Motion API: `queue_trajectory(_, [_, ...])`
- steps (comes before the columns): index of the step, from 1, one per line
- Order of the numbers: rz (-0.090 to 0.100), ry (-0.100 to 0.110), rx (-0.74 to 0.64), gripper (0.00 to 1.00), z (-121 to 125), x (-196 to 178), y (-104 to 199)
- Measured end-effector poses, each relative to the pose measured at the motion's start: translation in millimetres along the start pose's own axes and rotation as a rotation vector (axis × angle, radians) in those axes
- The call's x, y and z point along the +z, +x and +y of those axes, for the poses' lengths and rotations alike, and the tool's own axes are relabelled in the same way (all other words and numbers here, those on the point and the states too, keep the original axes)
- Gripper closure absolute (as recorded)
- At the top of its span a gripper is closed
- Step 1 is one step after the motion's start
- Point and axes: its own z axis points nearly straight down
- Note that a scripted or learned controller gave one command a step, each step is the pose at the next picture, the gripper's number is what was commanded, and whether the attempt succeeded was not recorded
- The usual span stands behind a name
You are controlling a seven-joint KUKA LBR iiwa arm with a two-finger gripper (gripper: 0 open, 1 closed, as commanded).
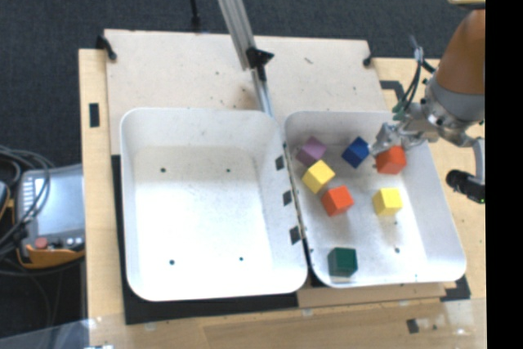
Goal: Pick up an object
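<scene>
Because my gripper (394,145) sits right over the red-orange cube (391,160), that cube lies directly beneath me, touching or nearly so. The small blue cube (355,152) sits just to my left in the right white bin (445,245). My wrist hides the jaws, so I cannot tell their state or whether anything is held.

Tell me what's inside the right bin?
Seven blocks in the right bin: purple, blue, red, two yellow, orange, green. The gripper hides some floor.
</scene>
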Motion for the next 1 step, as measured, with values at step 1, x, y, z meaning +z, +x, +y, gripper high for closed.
queue_trajectory(1, [0.001,0.0,-0.002,1.0,1.4,-53.5,-1.9])
